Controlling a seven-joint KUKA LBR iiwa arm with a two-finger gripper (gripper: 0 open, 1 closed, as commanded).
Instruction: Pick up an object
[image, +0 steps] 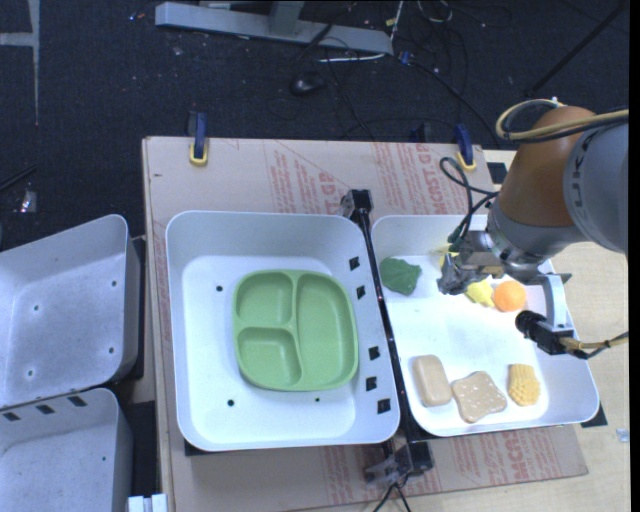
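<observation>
In the right bin (560, 405) lie a green leafy piece (401, 275), a yellow piece (482, 293), an orange ball (509, 296), a beige oval bread piece (432, 379), a toast slice (477, 395) and a corn cob (523, 384). My gripper (456, 272) reaches in from the right and hangs low over the upper part of that bin, just left of the yellow piece and the orange ball, right of the green piece. I see nothing held in it.
The left bin (190, 300) holds a green divided plate (296, 329). A black divider (376, 300) runs between the bins. Spare white bins (60, 300) sit at far left. Blue clamps (199, 138) hold the board's far edge.
</observation>
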